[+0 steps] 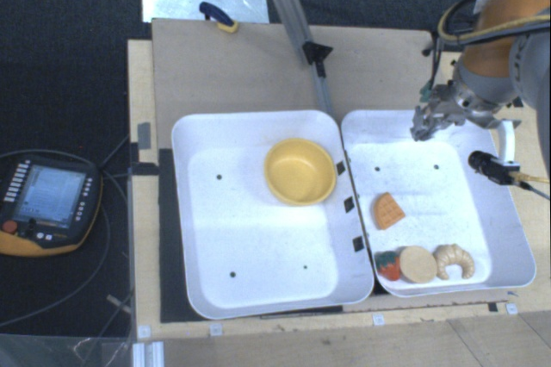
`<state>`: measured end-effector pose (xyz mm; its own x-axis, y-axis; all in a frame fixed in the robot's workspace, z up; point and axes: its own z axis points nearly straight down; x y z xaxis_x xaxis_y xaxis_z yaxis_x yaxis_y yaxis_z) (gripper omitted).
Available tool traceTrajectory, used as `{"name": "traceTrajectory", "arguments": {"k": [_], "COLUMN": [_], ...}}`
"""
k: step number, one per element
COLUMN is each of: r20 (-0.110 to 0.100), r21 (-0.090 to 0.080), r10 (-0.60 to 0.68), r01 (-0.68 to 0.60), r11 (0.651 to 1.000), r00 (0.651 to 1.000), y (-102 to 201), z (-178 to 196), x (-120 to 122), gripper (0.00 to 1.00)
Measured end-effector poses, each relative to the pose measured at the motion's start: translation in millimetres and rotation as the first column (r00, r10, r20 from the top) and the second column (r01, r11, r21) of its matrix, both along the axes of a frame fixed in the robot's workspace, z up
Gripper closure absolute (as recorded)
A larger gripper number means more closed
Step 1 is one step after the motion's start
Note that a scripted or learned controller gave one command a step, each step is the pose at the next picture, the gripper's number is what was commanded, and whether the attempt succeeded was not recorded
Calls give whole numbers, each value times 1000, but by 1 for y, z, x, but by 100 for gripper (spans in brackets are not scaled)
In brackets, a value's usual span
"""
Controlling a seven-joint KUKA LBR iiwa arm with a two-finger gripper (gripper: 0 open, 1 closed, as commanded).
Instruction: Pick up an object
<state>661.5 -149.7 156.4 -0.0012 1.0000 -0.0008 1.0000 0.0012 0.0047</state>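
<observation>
Objects for picking, an orange wedge (388,210), a round biscuit (418,264) and a croissant (455,261), lie in the right bin (456,167); the pincer (424,126) hangs over its far edge, grip state I cannot tell.

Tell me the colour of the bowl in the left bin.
Yellow; the bowl shows clearly in the camera view.

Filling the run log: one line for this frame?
hand: over right bin far edge | croissant, orange wedge: lying in bin | yellow bowl: left bin
</observation>
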Motion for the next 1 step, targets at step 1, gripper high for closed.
{"name": "traceTrajectory", "arguments": {"k": [1], "r20": [1], "r21": [0], "r10": [0], "r01": [0], "r11": [1000], "r00": [1000], "y": [2], "z": [59], "x": [-7], "gripper": [100]}}
